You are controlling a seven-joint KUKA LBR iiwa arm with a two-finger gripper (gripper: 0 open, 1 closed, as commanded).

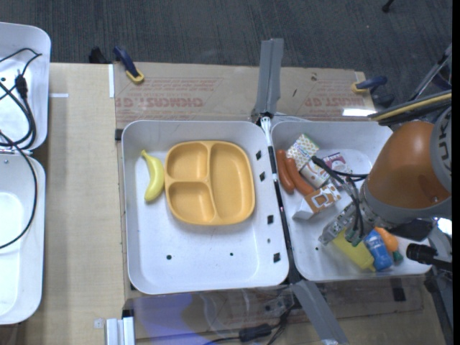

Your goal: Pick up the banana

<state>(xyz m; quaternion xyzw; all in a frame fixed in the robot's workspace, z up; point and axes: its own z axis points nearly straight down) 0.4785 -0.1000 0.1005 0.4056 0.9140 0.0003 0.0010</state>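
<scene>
The left bin (144, 264) is carrying the banana (152, 176), lying just beside the yellow tray (210, 182). It is judged light, curved and smooth; mid-body gripping is being advised. The claw (343, 228) is positioned over the right bin (305, 261); its state cannot be told.

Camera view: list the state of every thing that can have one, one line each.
banana: lying flat in the left bin, beside the tray's left edge, not gripped.
yellow tray: upright in the left bin, three compartments, nothing in them.
hot dogs: lying side by side in the right bin.
blue bottle: lying on its side in the right bin.
pincer: low over the right bin's clutter, far from the banana.
</scene>
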